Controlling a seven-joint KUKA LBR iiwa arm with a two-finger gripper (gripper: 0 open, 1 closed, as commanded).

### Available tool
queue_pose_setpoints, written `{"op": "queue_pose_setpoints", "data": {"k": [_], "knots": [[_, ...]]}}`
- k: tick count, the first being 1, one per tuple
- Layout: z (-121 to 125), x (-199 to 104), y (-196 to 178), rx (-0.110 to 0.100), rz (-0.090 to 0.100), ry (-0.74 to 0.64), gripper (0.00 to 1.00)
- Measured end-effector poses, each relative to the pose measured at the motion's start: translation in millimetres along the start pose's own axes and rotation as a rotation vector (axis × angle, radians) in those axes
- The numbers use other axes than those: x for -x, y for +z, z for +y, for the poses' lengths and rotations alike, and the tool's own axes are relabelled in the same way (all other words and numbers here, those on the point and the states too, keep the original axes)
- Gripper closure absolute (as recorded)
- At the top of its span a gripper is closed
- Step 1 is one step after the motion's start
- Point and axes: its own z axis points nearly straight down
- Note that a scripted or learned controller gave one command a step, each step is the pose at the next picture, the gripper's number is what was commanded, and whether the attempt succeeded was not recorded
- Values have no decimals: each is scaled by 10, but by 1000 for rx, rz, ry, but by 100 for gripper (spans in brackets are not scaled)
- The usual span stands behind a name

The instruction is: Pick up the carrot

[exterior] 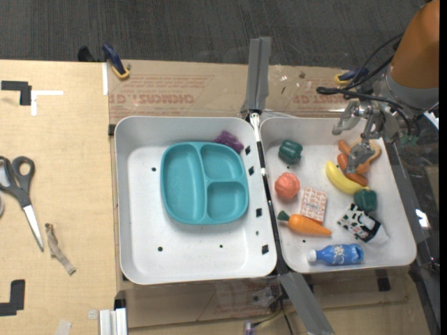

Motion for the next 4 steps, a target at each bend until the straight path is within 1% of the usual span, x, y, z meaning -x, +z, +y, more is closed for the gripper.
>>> {"op": "queue_pose_setpoints", "data": {"k": [1,2,3,4], "knots": [[411,-554,953,1,1,64,0],[515,-1211,1179,-1,-17,136,0],[501,-1325,1176,2,-22,270,0],[587,-1368,1179,5,-22,496,0]]}}
